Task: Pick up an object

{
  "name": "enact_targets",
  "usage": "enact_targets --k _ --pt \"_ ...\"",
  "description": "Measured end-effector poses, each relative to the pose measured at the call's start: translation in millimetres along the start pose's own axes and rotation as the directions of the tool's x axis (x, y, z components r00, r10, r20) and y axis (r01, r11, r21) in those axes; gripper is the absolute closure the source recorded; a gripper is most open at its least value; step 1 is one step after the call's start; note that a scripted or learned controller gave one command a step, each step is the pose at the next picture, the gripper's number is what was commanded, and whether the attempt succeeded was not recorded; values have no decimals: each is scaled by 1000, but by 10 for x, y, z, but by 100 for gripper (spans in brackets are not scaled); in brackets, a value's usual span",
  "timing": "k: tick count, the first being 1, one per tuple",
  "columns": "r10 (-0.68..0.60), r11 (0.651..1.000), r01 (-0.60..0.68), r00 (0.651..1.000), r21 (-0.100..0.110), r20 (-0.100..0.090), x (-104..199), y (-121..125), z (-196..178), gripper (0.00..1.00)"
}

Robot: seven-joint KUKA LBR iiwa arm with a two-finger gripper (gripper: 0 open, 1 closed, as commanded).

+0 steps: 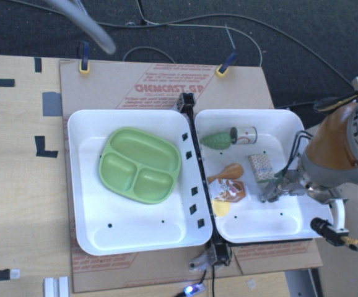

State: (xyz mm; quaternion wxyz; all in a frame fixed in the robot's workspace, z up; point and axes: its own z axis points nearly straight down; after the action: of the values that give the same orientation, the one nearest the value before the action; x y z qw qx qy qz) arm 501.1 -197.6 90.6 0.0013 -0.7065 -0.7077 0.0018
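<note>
The right bin [272, 228] holds several small objects: a green item [217, 142] next to a small can [246, 135] at the back, a speckled block [261, 166], a brown wooden piece [230, 172], and an orange, white and yellow toy [226, 193]. My gripper [270, 192] reaches down into this bin from the right, its tip low over the floor just below the speckled block. Nothing shows between its fingers. The arm's orange band [335, 142] sits above the bin's right rim.
The left bin [86, 228] carries a green divided plate [140, 164]. A black divider [196, 178] with clips runs between the bins. Cardboard lies under both bins, with clamps at its back edge. Cables cross the dark floor behind.
</note>
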Motion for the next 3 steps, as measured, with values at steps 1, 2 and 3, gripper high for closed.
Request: enact_targets --k 1,2,3 --pt "0 1000 0 1000 -2 -1 -70 79 -484 100" --pt "-1 1000 1 1000 -2 -1 23 50 -939 100" --pt "-1 1000 1 1000 -4 0 23 68 -1435 100"
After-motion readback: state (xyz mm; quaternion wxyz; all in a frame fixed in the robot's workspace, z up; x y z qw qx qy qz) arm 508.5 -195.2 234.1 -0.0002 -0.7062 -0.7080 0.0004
